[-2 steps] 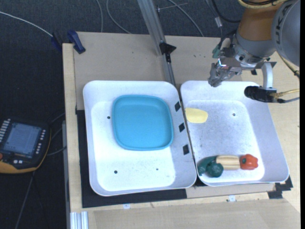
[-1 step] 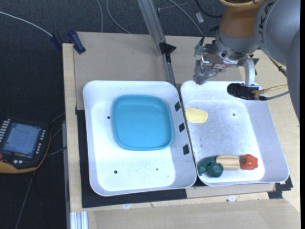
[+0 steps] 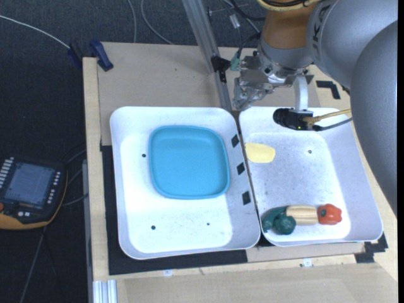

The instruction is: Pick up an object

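Nothing is picked up yet, I'd say. The likeliest target, a flat yellow piece [image 3: 260,153], lies untouched in the right bin [image 3: 297,178], just beside its left wall. Beyond it, over the bins' far edge, hangs the gripper [image 3: 245,100]; whether it is open or closed I cannot tell. A green lump [image 3: 279,222], tan stick [image 3: 302,214] and red piece [image 3: 329,214] sit together at the near wall. Descent, grasp and lift all remain.
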